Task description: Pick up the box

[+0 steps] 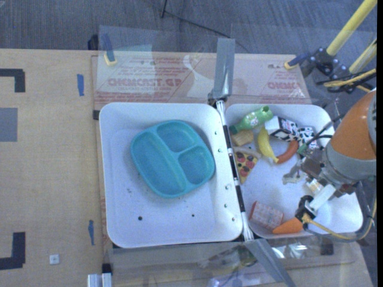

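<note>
A small white box with black and red print (291, 128) lies at the back of the right bin (263, 187), beside a banana (266, 144). A reddish, boxy packet (266, 213) lies near the bin's front wall, next to a carrot (288, 225). My gripper (296, 174) hangs low over the right half of this bin. It is in front of the printed box and to the right of and behind the reddish packet. I see nothing held in it.
The right bin also holds a green bottle (253, 118), a tan bread piece (242, 138), a pizza slice (244, 162) and an orange sausage (288, 151). A blue divided plate (173, 158) lies in the left bin (119, 208).
</note>
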You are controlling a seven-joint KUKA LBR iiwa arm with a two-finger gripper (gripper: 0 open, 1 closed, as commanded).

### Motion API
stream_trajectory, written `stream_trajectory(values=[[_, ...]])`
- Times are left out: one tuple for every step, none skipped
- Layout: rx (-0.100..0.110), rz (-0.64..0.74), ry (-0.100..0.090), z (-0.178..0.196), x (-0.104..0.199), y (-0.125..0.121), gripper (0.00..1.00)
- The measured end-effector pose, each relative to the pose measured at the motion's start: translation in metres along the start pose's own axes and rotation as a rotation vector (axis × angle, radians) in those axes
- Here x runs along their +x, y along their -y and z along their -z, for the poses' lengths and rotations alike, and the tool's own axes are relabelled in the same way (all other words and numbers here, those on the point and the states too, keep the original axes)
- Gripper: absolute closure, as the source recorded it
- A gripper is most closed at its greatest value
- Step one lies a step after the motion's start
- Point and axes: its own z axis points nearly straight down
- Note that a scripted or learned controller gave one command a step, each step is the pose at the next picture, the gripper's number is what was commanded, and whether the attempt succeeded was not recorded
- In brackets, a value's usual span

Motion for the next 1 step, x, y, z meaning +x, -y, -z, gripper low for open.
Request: stream_trajectory(values=[[-0.003,0.02,0.0,0.1202,0.0664,-0.0622,0.0]])
